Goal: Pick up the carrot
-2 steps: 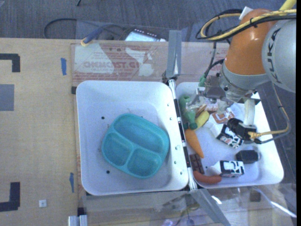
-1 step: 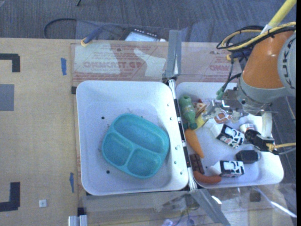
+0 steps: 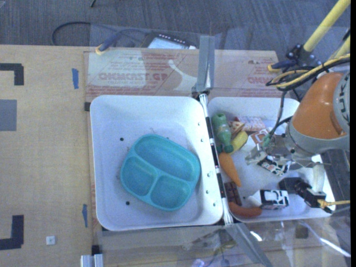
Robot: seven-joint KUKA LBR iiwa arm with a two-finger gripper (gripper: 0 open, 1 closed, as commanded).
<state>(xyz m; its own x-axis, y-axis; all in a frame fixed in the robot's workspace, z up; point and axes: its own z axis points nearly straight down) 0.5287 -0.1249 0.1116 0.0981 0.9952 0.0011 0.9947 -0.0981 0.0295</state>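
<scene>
Closest to the lens, along the bottom edge of the frame, there's some clear plastic sheeting [image 3: 245, 243] catching glare; just above it sit the two white bins on a light wood counter [image 3: 44, 166]; the counter has black corner marks and a couple of blue tape bits [image 3: 75, 78] toward the left side of the frame; grey carpet [image 3: 167, 7] with a black cable runs across the top.

Left bin [image 3: 105, 121] holds a teal divided plate [image 3: 160, 172] a bit below its middle, with plenty of bare white floor around it, mostly toward the upper left; right bin [image 3: 253, 107] is way more crowded.

Carrot [image 3: 229, 169] lies along the right bin's left wall, pointing down-frame; a green bottle [image 3: 223, 131] and something yellow [image 3: 240, 142] sit just above it; a red sausage-looking thing [image 3: 245, 210] lies at the bottom edge, next to a small black and white item [image 3: 275, 198].

Tool [image 3: 266, 152] hangs over the middle of the right bin, off to the carrot's right and not touching it; can't tell if it's apart or together, too cluttered there; orange band [image 3: 320, 107] sits at the right edge.

Behind the bins a clear panel reads something like "CHEMCAST GP" [image 3: 132, 75] in red; not fully legible.
</scene>
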